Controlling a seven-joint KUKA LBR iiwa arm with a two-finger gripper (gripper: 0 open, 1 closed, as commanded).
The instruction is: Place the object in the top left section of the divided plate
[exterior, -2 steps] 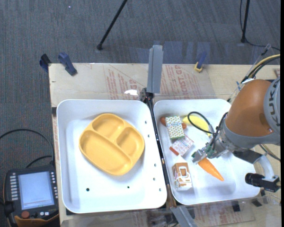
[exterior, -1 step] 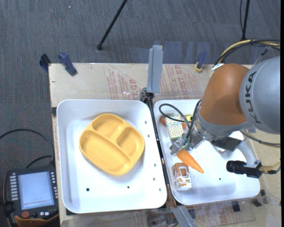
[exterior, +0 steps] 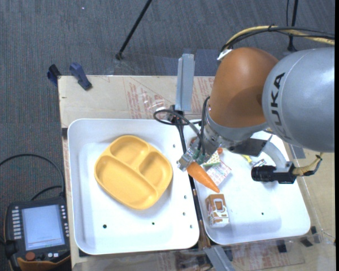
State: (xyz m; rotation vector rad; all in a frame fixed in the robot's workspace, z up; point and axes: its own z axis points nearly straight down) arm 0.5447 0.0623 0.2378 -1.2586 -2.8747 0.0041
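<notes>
A yellow divided plate point(exterior: 134, 171) lies in the left bin point(exterior: 85, 208), its three sections bare. My gripper point(exterior: 190, 159) hangs over the wall between the two bins, just right of the plate's rim. An orange carrot point(exterior: 204, 177) slants down to the right from directly under the gripper, over the left side of the right bin point(exterior: 282, 219). Its upper end meets the gripper, but the wrist hides how they touch.
Beside the carrot lies a white and red packet point(exterior: 219, 171). A small orange and white carton point(exterior: 217, 210) stands near the right bin's front left. The big grey arm point(exterior: 282, 100) covers that bin's back. A black cable point(exterior: 169, 117) loops above the gripper.
</notes>
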